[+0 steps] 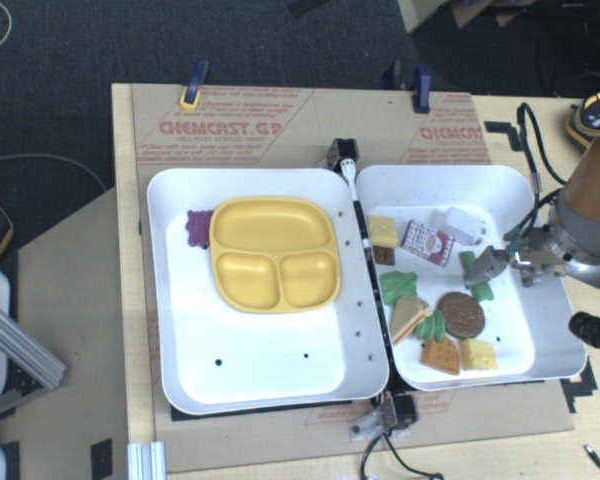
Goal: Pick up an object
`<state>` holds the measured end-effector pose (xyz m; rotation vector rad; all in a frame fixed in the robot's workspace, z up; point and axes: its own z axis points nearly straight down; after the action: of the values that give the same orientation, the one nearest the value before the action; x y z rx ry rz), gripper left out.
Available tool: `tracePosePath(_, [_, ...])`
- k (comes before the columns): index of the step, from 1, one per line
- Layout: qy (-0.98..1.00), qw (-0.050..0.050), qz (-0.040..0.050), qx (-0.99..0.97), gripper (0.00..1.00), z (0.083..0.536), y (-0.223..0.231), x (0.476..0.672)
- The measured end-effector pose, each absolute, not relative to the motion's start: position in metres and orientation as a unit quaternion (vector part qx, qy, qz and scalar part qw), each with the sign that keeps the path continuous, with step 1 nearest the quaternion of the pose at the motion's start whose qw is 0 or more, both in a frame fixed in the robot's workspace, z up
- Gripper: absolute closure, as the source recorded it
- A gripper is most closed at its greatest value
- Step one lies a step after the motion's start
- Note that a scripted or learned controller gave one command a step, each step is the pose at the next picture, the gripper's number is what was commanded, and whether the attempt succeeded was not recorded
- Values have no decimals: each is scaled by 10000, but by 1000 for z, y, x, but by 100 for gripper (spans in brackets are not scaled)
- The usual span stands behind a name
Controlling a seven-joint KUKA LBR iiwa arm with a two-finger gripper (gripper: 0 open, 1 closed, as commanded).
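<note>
In the right bin (500, 183), along its near edge, lie an orange waffle-textured piece (441, 355) and a yellow cheese cube (479, 355), the two just beside each other. Behind them sits a round brown cookie (463, 315), with a sandwich wedge (409, 317) and some green leafy pieces (400, 288) toward the bin's left edge. Mid-bin, the gripper (487, 265) reaches in from the right edge, low over a green piece (475, 265) near the bin's centre; whether its fingers are apart or closed on that piece cannot be told. Farther back lie a red-and-white carton (426, 241), a pale yellow block (383, 232) over a small brown piece (384, 256) by the left edge, and a white object (467, 224). In the left bin (270, 368), a yellow divided plate (275, 253) sits toward the far edge, a purple item (199, 228) touching its left side
</note>
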<state>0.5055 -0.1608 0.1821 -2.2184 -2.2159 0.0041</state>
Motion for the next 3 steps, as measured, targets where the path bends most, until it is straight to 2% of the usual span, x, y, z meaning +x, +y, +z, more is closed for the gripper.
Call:
tracePosePath(1, [-7072, 17, 3, -7071, 0, 131, -155, 514])
tracePosePath(2, [-7067, -17, 6, -7075, 0, 85, -156, 515])
tracePosePath(3, [-7058, -88, -20, -7083, 100, 100, -158, 518])
